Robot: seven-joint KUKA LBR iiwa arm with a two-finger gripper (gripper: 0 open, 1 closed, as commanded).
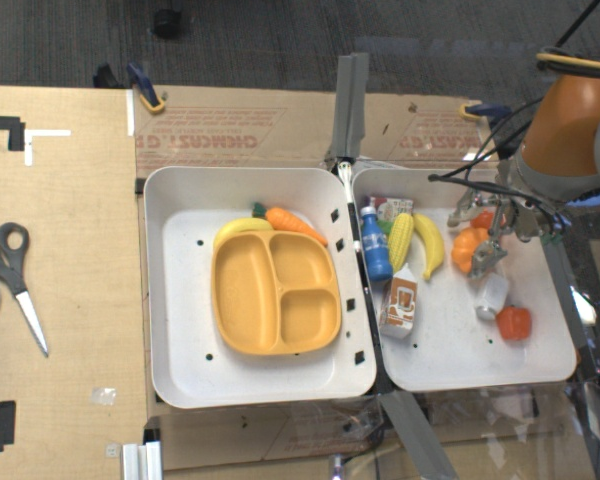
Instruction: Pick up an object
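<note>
My gripper (492, 236) hangs low over the right part of the right bin (450, 368), under the orange band of the arm (570, 118). It sits directly beside and partly over an orange fruit-like object (465, 249). Just below it lies a clear plastic cup (491, 295) on its side, with a red tomato-like ball (515, 323) next to it. Further left in the same bin are a yellow banana (432, 243), a corn cob (401, 240), a blue bottle (376, 248) and a small brown-and-white carton (400, 305).
The left bin (170, 298) holds a yellow divided plate (276, 292), with a banana (238, 228) and a carrot (294, 222) at its far edge. Scissors (18, 278) lie on the bench at far left. Cables run from the arm over the right bin's far-right corner.
</note>
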